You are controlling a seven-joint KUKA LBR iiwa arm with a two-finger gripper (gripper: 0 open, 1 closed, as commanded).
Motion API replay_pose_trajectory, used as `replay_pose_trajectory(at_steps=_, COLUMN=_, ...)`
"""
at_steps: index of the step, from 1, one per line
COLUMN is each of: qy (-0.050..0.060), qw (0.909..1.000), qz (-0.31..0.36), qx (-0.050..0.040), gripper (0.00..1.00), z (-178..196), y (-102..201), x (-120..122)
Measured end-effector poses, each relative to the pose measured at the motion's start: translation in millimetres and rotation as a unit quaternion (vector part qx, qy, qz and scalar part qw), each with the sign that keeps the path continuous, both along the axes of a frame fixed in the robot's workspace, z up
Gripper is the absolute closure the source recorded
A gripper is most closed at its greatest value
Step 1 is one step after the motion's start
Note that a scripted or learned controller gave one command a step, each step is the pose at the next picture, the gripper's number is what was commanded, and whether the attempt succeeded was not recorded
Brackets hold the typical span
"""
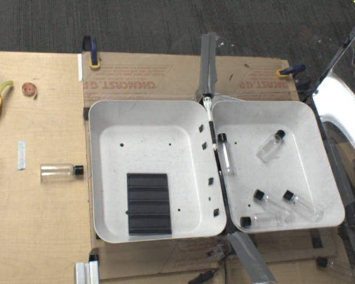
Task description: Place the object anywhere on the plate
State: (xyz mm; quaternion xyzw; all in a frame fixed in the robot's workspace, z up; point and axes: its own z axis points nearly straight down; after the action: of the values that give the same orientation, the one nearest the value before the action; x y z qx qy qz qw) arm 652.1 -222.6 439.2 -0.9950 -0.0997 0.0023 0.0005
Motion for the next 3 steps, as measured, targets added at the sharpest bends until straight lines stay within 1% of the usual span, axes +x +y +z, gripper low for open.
replay_pose_trajectory(at_steps=2, qy=0.0, qw=1.0, qz=0.001, qx=-0.0002, gripper=0.0, z=0, y=0, x=0)
replay_pose_trajectory(at_steps=3, qy=0.0, qw=1.0, qz=0.0, qx=0.0003, gripper=0.0, z=1, y=51, x=2)
